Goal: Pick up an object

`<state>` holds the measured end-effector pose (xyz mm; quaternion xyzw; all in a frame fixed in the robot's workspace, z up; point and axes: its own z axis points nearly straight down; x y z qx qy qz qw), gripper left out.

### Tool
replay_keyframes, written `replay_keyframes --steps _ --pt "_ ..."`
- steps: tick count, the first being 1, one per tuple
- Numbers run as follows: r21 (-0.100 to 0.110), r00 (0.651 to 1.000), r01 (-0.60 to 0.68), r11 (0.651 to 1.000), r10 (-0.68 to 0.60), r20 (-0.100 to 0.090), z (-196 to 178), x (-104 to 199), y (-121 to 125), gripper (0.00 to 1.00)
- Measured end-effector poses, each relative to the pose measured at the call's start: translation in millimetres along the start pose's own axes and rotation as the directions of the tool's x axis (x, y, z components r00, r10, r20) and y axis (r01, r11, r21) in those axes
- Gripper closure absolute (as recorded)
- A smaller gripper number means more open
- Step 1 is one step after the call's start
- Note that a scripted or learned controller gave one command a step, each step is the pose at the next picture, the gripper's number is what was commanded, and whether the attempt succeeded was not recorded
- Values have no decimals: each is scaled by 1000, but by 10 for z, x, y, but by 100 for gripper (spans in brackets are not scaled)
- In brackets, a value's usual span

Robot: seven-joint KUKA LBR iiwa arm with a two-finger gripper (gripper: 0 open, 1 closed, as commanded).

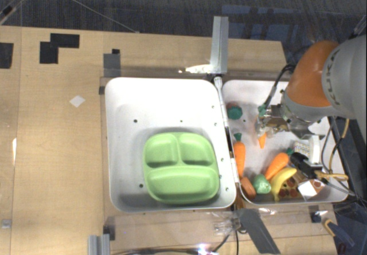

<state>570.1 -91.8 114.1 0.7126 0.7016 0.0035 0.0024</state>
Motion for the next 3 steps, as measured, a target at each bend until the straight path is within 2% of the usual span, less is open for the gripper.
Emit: replay_keyframes --steps 1,2,3 --pt "8 1000 -6 1000 6 1 -702 947 650 100" --pt "2 997 -81 997 81 2 -1633 972 712 100" --pt "6 998 -59 998 59 1 -1081 1259 37 100"
